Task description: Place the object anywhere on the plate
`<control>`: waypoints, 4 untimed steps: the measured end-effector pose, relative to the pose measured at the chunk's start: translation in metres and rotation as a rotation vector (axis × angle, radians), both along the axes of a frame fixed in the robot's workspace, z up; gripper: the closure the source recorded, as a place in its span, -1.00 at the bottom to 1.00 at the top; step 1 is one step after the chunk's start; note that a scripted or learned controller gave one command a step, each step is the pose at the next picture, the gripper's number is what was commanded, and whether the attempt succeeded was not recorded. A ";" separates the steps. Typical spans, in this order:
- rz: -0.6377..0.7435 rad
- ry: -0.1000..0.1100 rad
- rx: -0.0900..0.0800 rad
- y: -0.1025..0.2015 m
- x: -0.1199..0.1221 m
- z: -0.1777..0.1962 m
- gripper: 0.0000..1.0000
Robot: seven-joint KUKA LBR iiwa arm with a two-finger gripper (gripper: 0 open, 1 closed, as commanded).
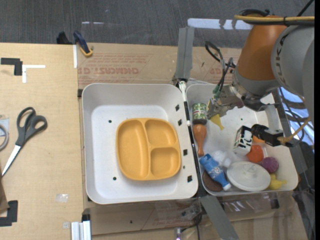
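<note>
1. A grey KUKA arm (pixel 280 49) with an orange band reached in from the right, above the right-hand bin, its wrist hanging over the bin's far left part.
2. Two shallow white bins sat side by side on the bench: the left bin (pixel 95 134) and the right bin (pixel 235 121), which was crowded with small things.
3. A yellow three-compartment plate (pixel 148 148) lay flat in the middle of the left bin, with nothing on it.
4. The gripper (pixel 218 105) hung low over the right bin's far left corner; a yellow piece (pixel 217 120) sat right at its tip, but whether the fingers gripped it could not be told.
5. A white round lid (pixel 248 176) rested at the near end of the right bin, with a blue-and-white bottle (pixel 215 170) lying just to its left.
6. A toy carrot (pixel 200 136) lay along the bin's left wall, below a small green-labelled jar (pixel 199 112).
7. A black-and-white box (pixel 243 139) stood tilted near an orange ball (pixel 255 154) and a purple ball (pixel 270 164).
8. Scissors (pixel 22 131) lay on the bench, well left of the bins.
</note>
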State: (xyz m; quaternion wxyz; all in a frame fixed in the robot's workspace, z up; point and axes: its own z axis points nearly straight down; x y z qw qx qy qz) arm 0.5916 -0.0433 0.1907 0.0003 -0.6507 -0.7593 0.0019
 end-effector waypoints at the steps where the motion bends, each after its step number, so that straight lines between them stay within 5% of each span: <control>1: -0.081 0.000 0.001 0.051 -0.066 0.000 1.00; 2: -0.110 -0.001 0.000 0.125 -0.062 0.104 1.00; 3: -0.129 0.002 -0.001 0.212 -0.054 -0.004 1.00; 4: -0.129 0.001 -0.001 0.212 -0.054 -0.004 -1.00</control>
